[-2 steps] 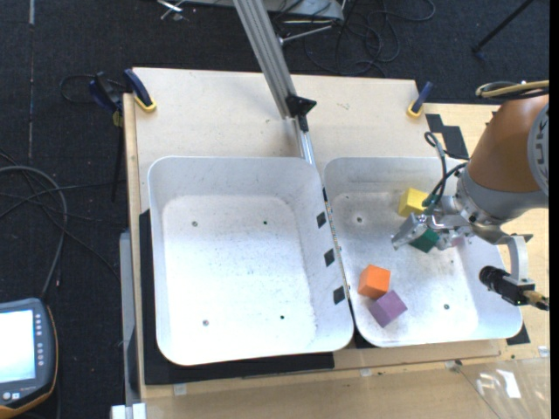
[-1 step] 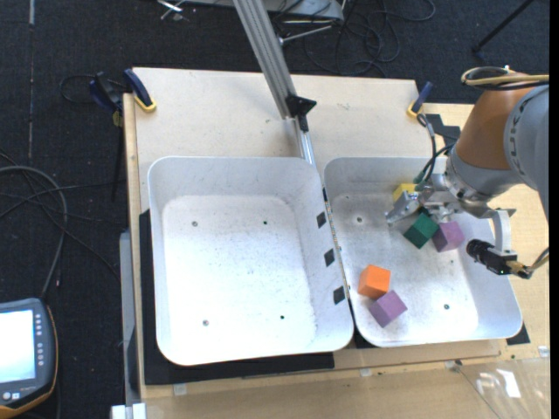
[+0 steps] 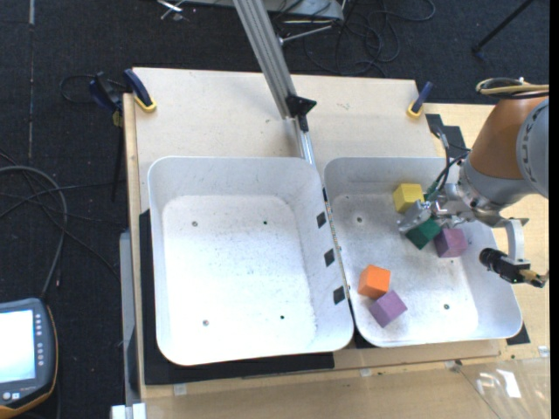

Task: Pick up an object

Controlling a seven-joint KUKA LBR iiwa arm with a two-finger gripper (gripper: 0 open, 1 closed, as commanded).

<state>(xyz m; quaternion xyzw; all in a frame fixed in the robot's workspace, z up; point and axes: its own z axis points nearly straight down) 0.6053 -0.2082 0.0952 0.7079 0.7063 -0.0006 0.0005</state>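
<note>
Claw metallic, among matte blocks: yellow cube, green block.

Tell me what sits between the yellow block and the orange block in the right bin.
Bare white bin floor in the camera view. Nothing lies between the yellow block and the orange block; the green block sits off to the right.

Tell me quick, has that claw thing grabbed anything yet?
Gripper: cannot be told. It sits low in the right bin, among the yellow block, green block and a purple block.
</note>
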